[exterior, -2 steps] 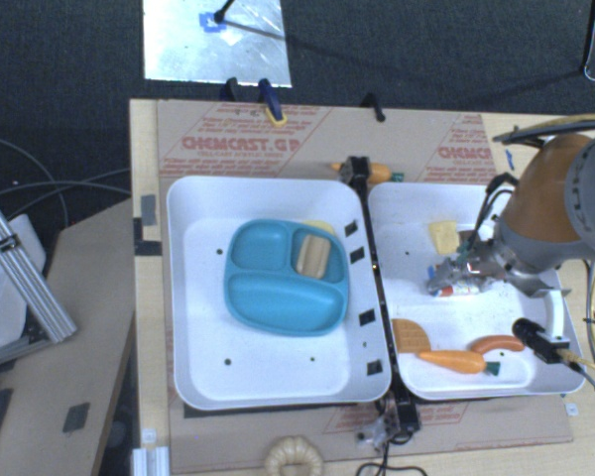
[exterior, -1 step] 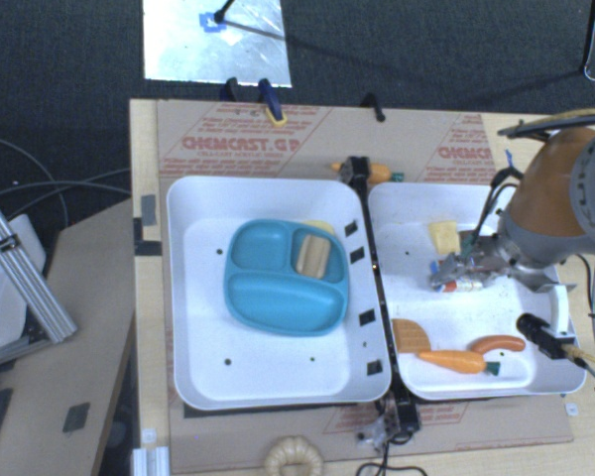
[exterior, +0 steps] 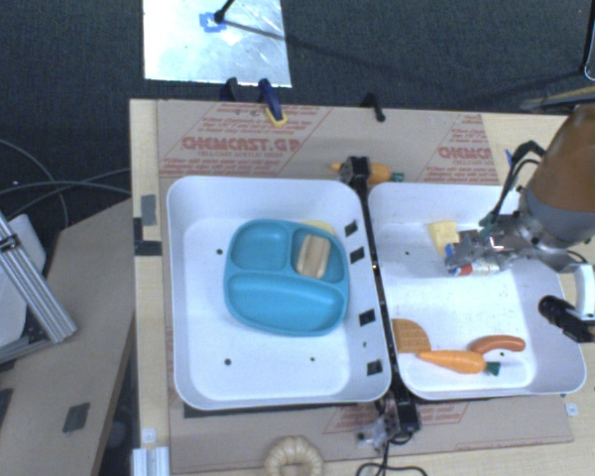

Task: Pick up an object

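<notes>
Two shallow white bins are sitting side by side on the counter [exterior: 228, 132], and the black divider [exterior: 369, 266] where they meet is serving as the landmark here. To the right of that divider, the arm [exterior: 575, 172] is reaching into the right bin [exterior: 550, 310], with its claw [exterior: 463, 258] hanging low over the bin's upper middle; whether the claw is released or clenched cannot be told, as its tip is small and blurred, and nothing can be made out as being grasped in it. A pale yellow block [exterior: 442, 234] is lying just beside the claw, on the divider's side of it and slightly farther back. Nearer the front edge, a brown cookie-like piece [exterior: 410, 334] is lying close to the divider, an orange carrot [exterior: 458, 361] is lying beside it further right, and a reddish sausage [exterior: 498, 344] is lying just behind the carrot's green end. To the left of the divider, a blue sectioned plate [exterior: 278, 300] is resting in the left bin [exterior: 193, 296], and a tan bread-like piece [exterior: 312, 255] is lying in the plate's compartment nearest the divider.
</notes>
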Robot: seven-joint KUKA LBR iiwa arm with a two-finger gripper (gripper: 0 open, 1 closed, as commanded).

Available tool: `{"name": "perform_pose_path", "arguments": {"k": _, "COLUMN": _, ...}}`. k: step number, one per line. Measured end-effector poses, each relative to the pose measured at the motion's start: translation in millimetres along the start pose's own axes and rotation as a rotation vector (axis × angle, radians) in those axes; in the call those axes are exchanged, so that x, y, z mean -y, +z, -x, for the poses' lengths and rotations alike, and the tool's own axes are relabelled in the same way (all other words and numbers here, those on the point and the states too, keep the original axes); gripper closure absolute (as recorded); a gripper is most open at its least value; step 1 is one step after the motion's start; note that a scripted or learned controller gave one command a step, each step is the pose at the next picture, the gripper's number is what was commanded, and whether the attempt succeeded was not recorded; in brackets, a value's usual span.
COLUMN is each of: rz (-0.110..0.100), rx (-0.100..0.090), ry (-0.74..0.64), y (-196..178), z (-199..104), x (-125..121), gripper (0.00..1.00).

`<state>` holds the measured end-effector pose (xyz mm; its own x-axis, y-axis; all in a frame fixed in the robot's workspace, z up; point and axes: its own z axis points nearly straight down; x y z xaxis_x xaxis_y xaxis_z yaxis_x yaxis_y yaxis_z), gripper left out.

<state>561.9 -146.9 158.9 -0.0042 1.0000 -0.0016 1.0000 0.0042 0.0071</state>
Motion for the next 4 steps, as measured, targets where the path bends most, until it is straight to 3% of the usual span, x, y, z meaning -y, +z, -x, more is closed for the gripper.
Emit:
{"name": "perform_pose_path", "arguments": {"k": 1, "rz": 0.001, "rx": 0.001, "ry": 0.0, "y": -63, "z": 7, "x": -2, "gripper": 1.0}}
{"name": "perform_pose_path", "arguments": {"k": 2, "rz": -0.004, "rx": -0.001, "ry": -0.001, "y": -66, "z": 7, "x": -3, "gripper": 1.0}}
{"name": "perform_pose_path", "arguments": {"k": 3, "rz": -0.005, "rx": -0.003, "ry": -0.005, "y": -69, "z": -42, "x": -1, "gripper": 1.0}}
{"name": "perform_pose_path", "arguments": {"k": 4, "rz": -0.007, "rx": -0.004, "ry": -0.005, "y": -70, "z": -95, "x": 26, "gripper": 1.0}}
